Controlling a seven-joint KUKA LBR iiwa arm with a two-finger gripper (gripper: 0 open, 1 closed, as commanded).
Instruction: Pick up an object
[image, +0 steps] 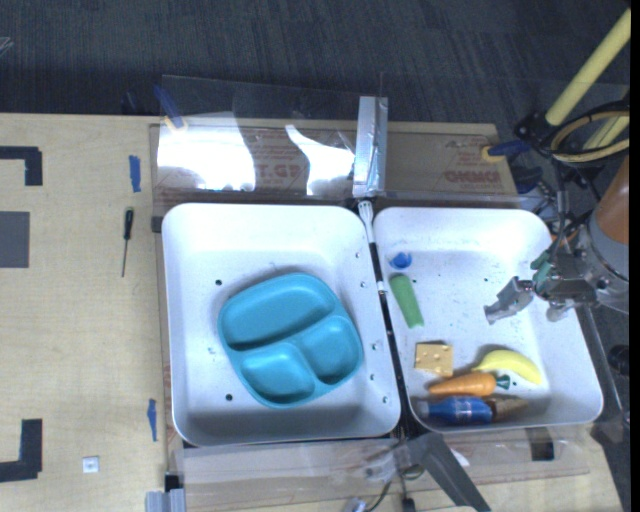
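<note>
The right bin (470, 232) holds several toy items. A green stick (406, 299) and a small blue ball (400, 261) lie near its left wall. A yellow cracker square (432, 357), an orange carrot (463, 384), a yellow banana (511, 367) and a blue bottle (458, 409) crowd the front. My gripper (530, 306) hangs over the right side of this bin, above and just behind the banana. Its fingers are spread open with nothing between them.
The left bin (190, 250) holds a blue divided plate (290, 338). A metal divider post (369, 145) stands behind the seam between the bins. Cables and a yellow pole (590, 70) sit at the far right, behind the arm.
</note>
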